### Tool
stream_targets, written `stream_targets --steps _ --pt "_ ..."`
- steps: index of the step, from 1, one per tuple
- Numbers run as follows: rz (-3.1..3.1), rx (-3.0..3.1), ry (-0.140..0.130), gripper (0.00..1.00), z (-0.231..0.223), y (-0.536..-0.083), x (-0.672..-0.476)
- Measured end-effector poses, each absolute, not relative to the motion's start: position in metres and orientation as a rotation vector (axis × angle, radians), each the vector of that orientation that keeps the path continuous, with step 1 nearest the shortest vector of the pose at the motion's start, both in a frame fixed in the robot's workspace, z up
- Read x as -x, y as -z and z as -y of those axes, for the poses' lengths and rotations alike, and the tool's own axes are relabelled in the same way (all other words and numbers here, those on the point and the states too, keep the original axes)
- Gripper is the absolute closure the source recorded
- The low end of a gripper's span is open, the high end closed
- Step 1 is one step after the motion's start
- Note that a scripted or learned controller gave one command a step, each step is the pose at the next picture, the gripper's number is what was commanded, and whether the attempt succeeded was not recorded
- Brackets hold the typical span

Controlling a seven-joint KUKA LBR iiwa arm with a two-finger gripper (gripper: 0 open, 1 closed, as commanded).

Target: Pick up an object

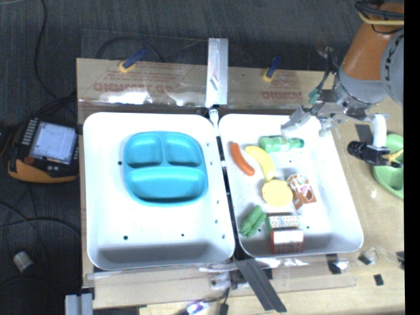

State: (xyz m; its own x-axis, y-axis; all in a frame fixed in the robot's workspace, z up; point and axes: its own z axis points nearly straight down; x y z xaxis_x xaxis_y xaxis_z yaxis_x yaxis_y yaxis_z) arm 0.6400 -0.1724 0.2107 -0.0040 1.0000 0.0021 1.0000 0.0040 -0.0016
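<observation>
Dark carpet surrounds glossy white bins (98, 241) (rounded corners) holding moulded blue tray (165, 166).

Arm (377, 44) cut off by the upper right edge past its orange band. Gripper (295, 122) small and blurred, fingers not made out. Far end of green bottle (281, 143) partly covered by the gripper. Print on small box (302, 189) and carton (286, 237) too small to read. Green object (392, 165) cropped at right.
</observation>
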Motion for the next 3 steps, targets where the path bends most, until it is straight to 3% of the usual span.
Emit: stream_targets --steps 1,2,3 --pt "2.167 2.272 -0.004 0.00 0.172 -0.134 -0.564" --pt "2.189 2.266 0.005 0.00 0.177 -0.090 -0.562" --pt "2.190 2.264 0.017 1.00 0.176 -0.100 -0.564"
